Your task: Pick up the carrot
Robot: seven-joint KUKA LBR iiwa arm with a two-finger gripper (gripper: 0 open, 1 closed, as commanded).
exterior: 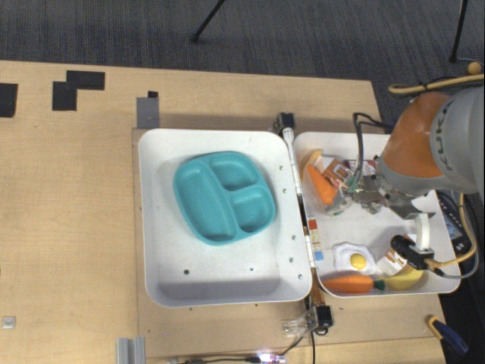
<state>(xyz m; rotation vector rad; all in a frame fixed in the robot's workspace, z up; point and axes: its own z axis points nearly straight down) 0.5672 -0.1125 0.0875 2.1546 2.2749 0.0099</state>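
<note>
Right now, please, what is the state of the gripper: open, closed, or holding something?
Gripper: over the right bin, beside the carrot; open or closed cannot be told.

Even, moderately bright overhead light with no hard glare, the white bins point(220, 290) showing only soft grey shading along their inner walls, a faint shadow beneath the arm point(436, 139) right of the fingers, and mild softness with low resolution blurring small items

wooden bench point(68, 203) bears two white bins, left point(151, 226) and right point(455, 283)
</note>
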